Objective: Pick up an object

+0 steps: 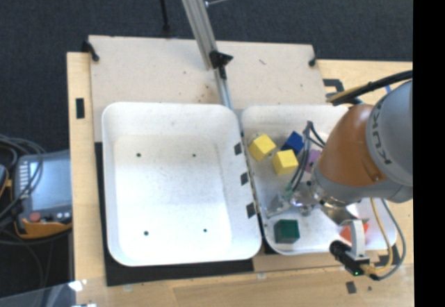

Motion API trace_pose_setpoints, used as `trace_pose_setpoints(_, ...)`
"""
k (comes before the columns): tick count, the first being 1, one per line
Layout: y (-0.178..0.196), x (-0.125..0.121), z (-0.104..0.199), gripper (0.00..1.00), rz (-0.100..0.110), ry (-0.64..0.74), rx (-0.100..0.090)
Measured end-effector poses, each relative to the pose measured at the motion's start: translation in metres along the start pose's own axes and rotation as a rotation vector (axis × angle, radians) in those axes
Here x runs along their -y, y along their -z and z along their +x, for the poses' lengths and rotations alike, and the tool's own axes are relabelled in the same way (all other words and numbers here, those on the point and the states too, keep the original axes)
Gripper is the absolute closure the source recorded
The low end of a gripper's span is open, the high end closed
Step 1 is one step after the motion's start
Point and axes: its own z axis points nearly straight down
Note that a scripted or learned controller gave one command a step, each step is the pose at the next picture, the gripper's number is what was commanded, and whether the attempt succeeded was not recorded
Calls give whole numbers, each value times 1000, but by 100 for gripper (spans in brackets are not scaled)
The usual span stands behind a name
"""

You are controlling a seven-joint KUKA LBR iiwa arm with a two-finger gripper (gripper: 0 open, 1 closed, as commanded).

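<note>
grey and orange, the arm (pixel 361 153) fills the space above the right bin (pixel 278 117), the nearest thing to the camera, its wrist bent down toward the bin's near half. somewhere under that wrist sits the gripper (pixel 300 203), a tangle of metal and cable from where i stand, and i cannot tell how it is set or whether it has anything in it.

nothing looks lifted. a dark green block (pixel 286 230) lies flat on the bin floor near the front wall, just beside and a little forward of the gripper. further back two yellow cubes sit close together, one (pixel 262 146) nearer the dividing wall and the other (pixel 285 161) just to its right. a blue block (pixel 295 141) is tucked behind them, and a pale purple thing (pixel 314 158) pokes out at the edge of the arm, mostly hidden. the left bin (pixel 174 112) has nothing near the arm.

i'd guess the green block is the likeliest target, being closest. the worry is its spot: it sits hard up toward the curved front corner, so a finger could land on the wall or on top of the block and shove it aside. the loose cables hanging round the wrist could also drag over the yellow cubes and nudge them.
</note>
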Motion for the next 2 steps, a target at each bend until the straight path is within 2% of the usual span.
trace_pose_setpoints(1, 14, -3, 0, 100, -11, -7, -1)
trace_pose_setpoints(2, 78, -5, -1, 100, -14, 6, 1)
